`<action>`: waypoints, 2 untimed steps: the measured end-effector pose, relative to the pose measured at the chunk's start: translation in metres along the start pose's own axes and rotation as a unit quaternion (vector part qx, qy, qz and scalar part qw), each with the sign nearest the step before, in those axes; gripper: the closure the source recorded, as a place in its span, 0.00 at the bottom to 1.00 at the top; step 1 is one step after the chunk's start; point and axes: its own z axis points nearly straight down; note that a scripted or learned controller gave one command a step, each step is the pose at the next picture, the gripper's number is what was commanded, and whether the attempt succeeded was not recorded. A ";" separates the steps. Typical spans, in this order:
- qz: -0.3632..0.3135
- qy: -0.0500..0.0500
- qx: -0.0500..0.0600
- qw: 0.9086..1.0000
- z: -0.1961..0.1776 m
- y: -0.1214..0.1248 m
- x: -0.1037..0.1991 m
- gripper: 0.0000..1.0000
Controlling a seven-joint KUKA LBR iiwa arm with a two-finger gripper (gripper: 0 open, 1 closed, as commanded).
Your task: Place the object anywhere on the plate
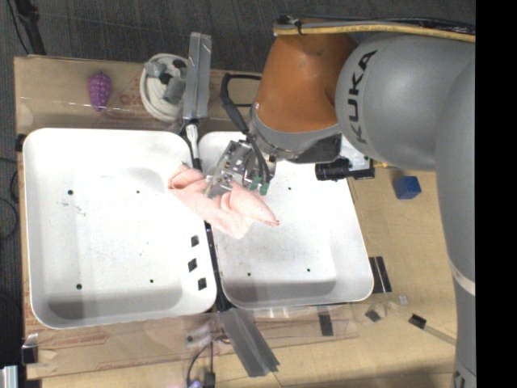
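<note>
the gripper (234,172) is seen over the seam between the 2 white bins (105,225), low on a pink cloth (226,202) that is draped across both rims. whether the fingers are apart or clamped on the cloth cannot be told. no plate is made out. a limp, crumpled fabric like this is likely to slip or snag on the rim if lifted by 1 fold — a thin pinch would be the cause. the bins are smooth, shallow, round-cornered.

Cloth (222,204) draped across rims between left bin (97,297) and right bin (323,265).
</note>
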 end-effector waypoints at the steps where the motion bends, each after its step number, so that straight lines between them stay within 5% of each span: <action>1: -0.201 -0.001 0.000 0.980 0.009 0.042 0.030 1.00; 2: -0.203 -0.001 0.000 0.979 0.002 0.083 0.062 1.00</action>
